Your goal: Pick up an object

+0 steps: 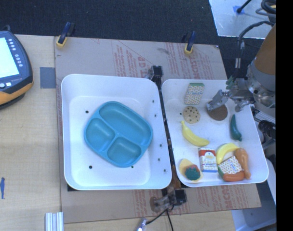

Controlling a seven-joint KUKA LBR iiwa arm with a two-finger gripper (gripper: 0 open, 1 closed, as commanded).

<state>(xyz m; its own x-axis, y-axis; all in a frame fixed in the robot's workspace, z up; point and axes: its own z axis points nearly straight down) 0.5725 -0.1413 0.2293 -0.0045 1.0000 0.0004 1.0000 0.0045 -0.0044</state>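
Over the right bin: arm [267,57] reaches in from the right, wrist low above the bin's upper right part.
Left bin [72,129]: holds one blue tray [118,134], three compartments, well apart from the gripper.
Right bin [173,129]: holds all the small pieces.
Gripper [223,101]: hangs at the upper right of the right bin; grey fingers point left and down. Cannot tell whether they are spread or pressed together; nothing shows pinched between them.
Nearest piece: brown disc [219,113], lying flat, just below and touching or nearly touching the fingertips. No long axis, so approach angle matters little. My guess for the pick.
Banana [193,135]: down and left of the gripper, long axis slanting from upper left to lower right.
Green pepper [235,128]: just right of the disc, long axis near vertical in view, close to the bin's right wall.
Cracker box [194,93]: left of the gripper, near the bin's top edge.
Cookie [191,114]: left of the disc, round.
Lower cluster: second banana [225,150], carrot [243,160], small carton [207,160] and a green-and-yellow piece [191,171], crowded and touching; harder to grip cleanly, by my reading.
Turning point: disc lies straight beneath the fingers; a short drop would reach it.
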